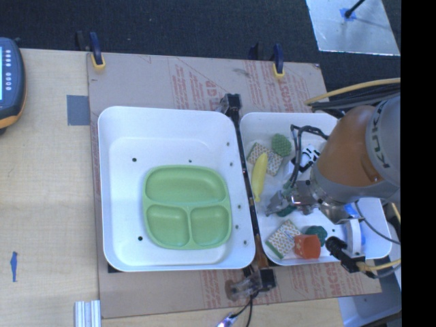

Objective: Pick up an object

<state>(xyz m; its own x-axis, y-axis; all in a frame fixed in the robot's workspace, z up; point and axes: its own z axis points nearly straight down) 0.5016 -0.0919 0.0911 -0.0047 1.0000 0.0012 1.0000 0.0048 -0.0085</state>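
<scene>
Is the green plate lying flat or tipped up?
Flat. The green plate lies right side up on the floor of the left bin, with all three of its compartments facing the camera.

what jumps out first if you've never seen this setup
The pale green divided tray lying alone in the left white bin catches the eye first. Next comes the grey arm with its orange band, reaching over the right bin, where a yellow banana and an orange block lie among clutter.
</scene>
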